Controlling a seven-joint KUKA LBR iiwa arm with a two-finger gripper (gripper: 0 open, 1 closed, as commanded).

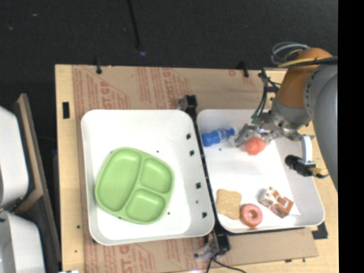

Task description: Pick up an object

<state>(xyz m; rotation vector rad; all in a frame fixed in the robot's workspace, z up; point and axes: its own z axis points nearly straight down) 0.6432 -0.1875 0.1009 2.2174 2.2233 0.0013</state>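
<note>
The right bin [244, 172] holds several small objects. A red-orange round object [256, 146] lies near its far side, and my gripper [255, 134] hangs right over it, touching or almost touching its top. A small blue bottle [217, 136] lies on its side just left of the gripper. Along the bin's near edge are a tan toast-like piece [228, 202], a pink donut [251, 215] and a brown-and-white blocky item [276, 202].
The left bin [91, 124] holds a green divided plate [135, 185]. A raised divider [200, 164] separates the two bins. The grey arm with its orange band [296, 90] comes in over the right bin's far right corner.
</note>
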